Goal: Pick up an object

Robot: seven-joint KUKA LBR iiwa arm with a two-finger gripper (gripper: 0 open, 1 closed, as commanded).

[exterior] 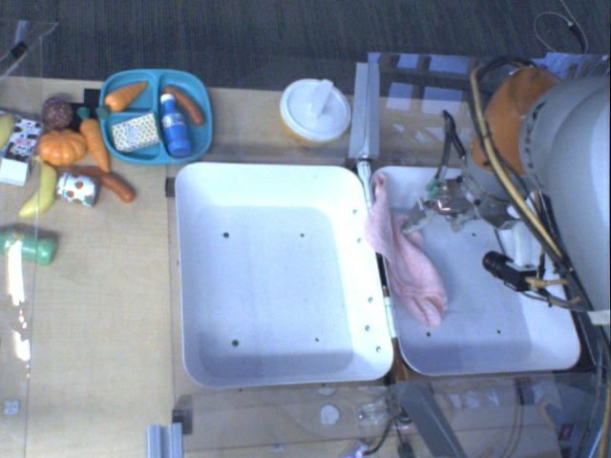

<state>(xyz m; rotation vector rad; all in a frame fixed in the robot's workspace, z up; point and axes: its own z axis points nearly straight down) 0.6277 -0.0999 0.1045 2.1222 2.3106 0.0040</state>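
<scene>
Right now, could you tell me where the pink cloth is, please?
The pink cloth lies along the left wall of the right bin, its top draped over the rim, beside the gripper.

pink cloth point(409, 260) across right bin point(496, 342)

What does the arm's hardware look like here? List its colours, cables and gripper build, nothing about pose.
The arm is a bulky, rounded light grey body with an orange band above the wrist. Yellow and black cables loop along its side, and a black connector hangs lower down. The gripper is small, of thin metallic parts with a greenish fitting.
</scene>
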